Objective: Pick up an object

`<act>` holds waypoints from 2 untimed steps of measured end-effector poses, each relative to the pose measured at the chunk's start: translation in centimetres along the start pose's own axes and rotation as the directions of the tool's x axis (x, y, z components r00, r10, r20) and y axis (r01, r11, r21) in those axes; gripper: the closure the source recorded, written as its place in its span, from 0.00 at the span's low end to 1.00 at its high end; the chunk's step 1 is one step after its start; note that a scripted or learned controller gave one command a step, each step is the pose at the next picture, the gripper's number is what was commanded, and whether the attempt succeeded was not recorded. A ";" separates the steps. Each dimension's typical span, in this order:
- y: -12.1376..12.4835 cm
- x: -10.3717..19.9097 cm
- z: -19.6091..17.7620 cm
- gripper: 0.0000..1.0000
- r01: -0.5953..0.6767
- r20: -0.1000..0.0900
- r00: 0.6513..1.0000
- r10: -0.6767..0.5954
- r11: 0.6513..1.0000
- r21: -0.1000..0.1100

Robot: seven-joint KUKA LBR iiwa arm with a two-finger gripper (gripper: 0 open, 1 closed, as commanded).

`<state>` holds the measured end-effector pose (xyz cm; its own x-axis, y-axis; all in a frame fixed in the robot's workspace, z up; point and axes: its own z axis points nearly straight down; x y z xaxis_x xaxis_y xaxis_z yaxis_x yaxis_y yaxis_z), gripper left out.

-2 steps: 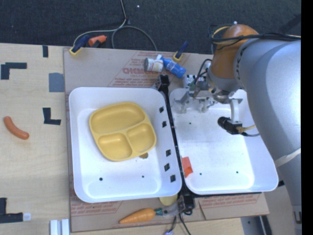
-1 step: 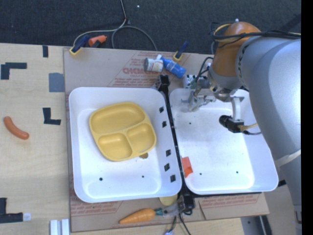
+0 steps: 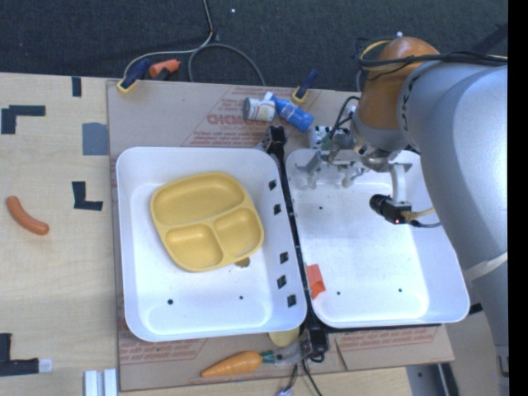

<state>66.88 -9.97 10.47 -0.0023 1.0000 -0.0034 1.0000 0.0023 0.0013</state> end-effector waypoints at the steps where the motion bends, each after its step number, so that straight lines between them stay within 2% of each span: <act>1: 0.0 -3.2 2.0 0.00 -0.003 -0.003 1.000 0.003 1.000 0.000; 2: -1.5 0.5 1.9 0.00 0.000 -0.001 1.000 0.000 1.000 -0.001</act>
<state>65.34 -9.45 8.59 -0.0028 1.0000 -0.0023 1.0000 0.0028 0.0019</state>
